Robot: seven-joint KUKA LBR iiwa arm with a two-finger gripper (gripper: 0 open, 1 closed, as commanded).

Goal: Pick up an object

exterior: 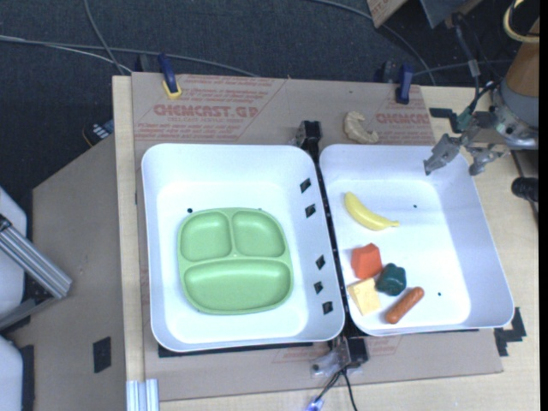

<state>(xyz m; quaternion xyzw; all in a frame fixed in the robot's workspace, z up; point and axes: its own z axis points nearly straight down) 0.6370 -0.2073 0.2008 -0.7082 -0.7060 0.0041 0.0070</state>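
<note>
Right white bin (479, 255), nearest first: orange sausage-shaped toy (404, 306), yellow block (365, 296), teal lump (392, 279) and red block (366, 260) are crowding together, risking a double grasp. Yellow plastic banana (370, 213) is lying apart. Gripper (457, 155) is hovering beyond, spread and empty.

open hand (458, 158) above right bin (479, 255), green tray (235, 259) left

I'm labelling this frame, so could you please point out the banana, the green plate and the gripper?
banana (369, 212): camera view, middle of its yellow body.
green plate (235, 259): camera view, ridge between its compartments.
gripper (456, 157): camera view, midway between its fingertips.
</note>
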